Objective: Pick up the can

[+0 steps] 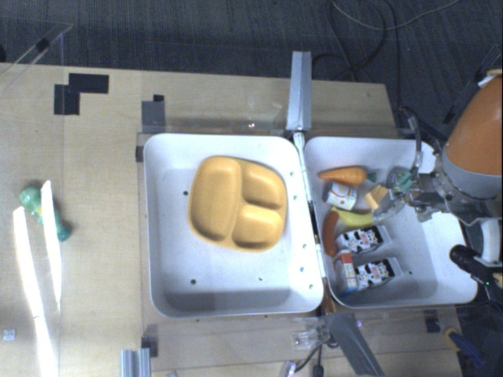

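So the bench (94,132) has two bins. The left bin (157,234) just holds a big yellow tray (238,203). The arm (479,132) comes over the right bin (440,281) from its right edge, and the gripper (399,188) sits over the bin's upper middle. Honestly can't tell if it's spread or closed, too blurry.

The can (343,197) lies near the bin's left wall, well left of the gripper and not touching it. Between them there's a small yellow wedge (379,195). A carrot (343,175) lies just above the can and a banana (355,218) just below it. A sausage (329,232) runs along the left wall, with two cartons (363,239) toward the bottom.
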Controlling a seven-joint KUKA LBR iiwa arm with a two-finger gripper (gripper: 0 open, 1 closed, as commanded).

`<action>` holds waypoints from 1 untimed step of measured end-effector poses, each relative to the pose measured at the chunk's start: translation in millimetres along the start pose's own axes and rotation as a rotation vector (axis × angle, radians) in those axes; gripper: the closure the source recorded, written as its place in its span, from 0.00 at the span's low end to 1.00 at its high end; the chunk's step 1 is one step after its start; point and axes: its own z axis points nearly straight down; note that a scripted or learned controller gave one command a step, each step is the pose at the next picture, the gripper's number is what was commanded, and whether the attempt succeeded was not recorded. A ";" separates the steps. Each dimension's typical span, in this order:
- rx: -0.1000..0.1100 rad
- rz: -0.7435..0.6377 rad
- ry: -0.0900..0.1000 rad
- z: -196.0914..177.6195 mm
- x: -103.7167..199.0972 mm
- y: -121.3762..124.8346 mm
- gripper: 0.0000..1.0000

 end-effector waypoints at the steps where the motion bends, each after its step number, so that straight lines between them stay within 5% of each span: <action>1: -0.001 -0.117 -0.001 16.9 -57.4 41.1 0.00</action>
